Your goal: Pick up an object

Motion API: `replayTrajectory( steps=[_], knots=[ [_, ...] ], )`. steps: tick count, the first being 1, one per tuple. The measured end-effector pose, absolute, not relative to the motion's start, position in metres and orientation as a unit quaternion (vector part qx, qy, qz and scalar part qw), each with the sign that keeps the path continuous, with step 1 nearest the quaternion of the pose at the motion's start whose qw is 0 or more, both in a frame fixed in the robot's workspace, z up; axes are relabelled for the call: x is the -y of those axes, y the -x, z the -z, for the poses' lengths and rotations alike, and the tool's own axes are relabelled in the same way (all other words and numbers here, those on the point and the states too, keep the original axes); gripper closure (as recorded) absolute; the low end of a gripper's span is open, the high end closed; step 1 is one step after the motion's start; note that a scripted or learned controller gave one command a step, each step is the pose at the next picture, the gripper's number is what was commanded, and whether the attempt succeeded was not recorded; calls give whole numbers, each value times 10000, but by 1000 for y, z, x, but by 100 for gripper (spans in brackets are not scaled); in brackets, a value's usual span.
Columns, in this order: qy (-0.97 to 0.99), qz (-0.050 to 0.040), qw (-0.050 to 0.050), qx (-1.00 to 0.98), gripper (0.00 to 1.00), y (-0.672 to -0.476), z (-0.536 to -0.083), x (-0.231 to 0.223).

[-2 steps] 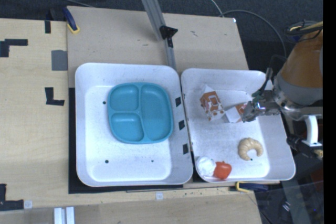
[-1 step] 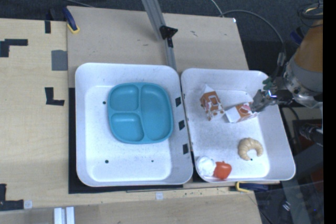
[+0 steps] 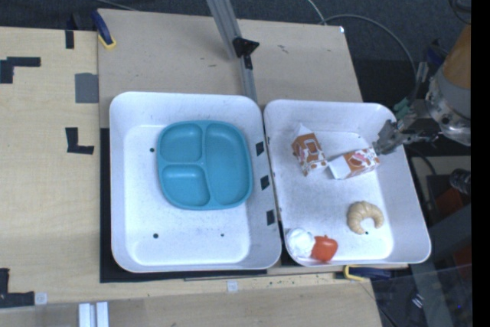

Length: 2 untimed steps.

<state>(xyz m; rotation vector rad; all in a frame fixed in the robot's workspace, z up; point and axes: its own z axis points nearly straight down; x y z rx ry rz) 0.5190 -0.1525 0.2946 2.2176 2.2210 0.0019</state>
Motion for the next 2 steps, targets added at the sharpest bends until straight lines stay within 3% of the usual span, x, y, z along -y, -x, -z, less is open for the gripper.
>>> replayTrajectory(
  steps=[2],
  knots=[
    [-7049, 2, -14, -7093, 100, -518, -282, 52]
  ],
)
